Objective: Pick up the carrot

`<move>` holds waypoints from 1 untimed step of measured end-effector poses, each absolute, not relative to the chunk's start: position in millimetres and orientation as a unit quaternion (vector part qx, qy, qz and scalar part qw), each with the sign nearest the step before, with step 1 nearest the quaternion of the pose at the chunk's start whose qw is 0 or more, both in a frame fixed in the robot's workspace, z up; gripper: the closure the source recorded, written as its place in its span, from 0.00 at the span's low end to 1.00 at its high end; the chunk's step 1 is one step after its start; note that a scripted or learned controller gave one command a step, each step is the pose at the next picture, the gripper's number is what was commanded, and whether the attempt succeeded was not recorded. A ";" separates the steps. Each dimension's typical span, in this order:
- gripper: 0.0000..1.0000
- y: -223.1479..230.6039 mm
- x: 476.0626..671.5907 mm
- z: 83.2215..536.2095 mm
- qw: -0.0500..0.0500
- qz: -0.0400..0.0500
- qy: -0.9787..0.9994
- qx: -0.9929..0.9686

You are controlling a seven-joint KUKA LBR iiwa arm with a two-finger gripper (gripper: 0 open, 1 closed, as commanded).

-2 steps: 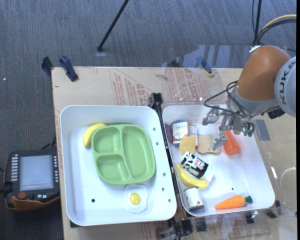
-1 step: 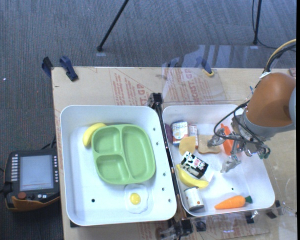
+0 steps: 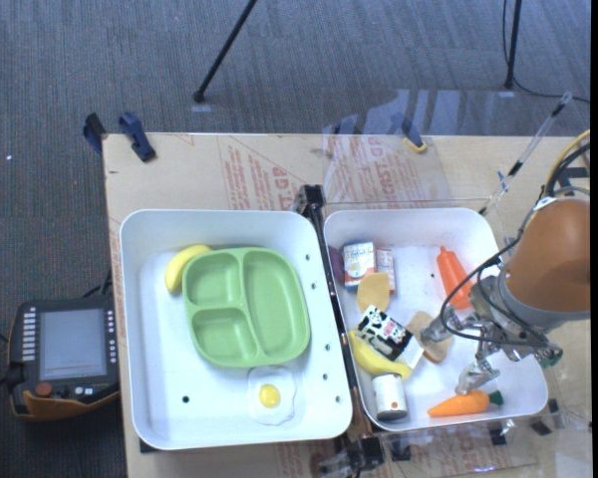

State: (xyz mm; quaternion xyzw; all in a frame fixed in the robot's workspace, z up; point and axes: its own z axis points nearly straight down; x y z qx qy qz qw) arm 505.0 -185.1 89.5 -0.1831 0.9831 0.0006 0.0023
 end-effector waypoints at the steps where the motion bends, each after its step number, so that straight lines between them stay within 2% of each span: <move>1: 0.00 -205.9 567.4 89.8 0.004 0.000 0.988 -0.152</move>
